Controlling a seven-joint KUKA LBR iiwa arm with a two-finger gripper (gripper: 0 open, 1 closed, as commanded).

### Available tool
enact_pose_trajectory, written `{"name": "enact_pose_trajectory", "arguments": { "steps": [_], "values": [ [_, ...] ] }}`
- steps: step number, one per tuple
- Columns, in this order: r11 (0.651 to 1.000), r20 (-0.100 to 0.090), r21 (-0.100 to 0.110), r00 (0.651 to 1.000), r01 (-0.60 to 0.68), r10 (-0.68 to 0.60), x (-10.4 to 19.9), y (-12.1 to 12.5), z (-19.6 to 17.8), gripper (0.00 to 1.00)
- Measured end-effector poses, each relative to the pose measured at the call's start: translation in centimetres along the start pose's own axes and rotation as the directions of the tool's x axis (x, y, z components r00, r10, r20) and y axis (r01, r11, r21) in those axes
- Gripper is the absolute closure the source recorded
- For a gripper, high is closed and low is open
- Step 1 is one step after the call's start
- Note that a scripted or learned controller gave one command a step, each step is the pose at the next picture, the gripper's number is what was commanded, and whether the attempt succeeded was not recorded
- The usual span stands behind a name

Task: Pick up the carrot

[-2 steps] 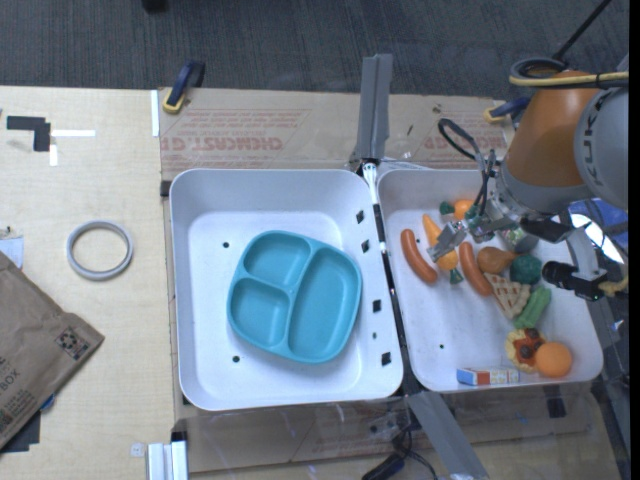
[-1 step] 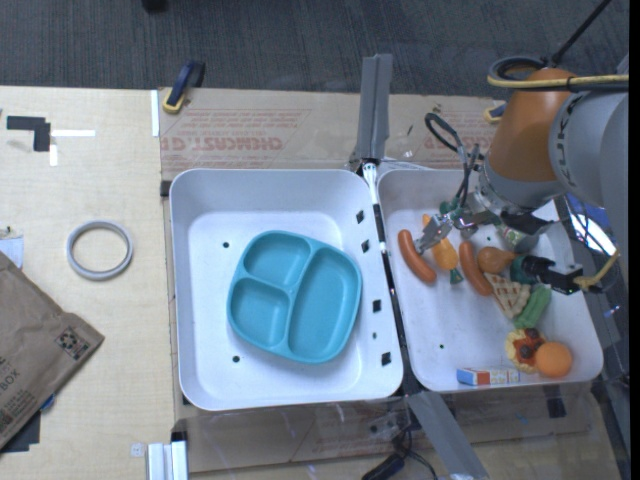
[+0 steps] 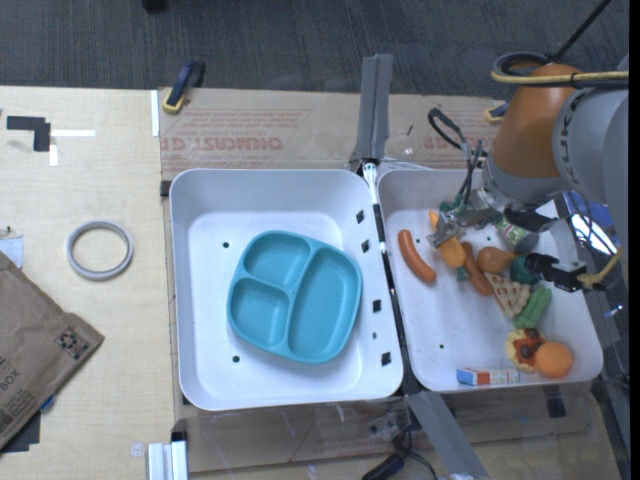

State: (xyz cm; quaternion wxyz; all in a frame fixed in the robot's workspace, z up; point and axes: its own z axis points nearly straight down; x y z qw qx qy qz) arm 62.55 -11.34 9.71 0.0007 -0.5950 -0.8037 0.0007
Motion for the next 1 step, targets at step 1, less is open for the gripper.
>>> {"name": "enact_pose_trajectory", "arguments": {
  "steps": [1],
  "values": [
    [0.93,0.002,-0.002,0.93,0.366,-0.366,4.88,3.01,-9.33,1.0]
  ]
}}
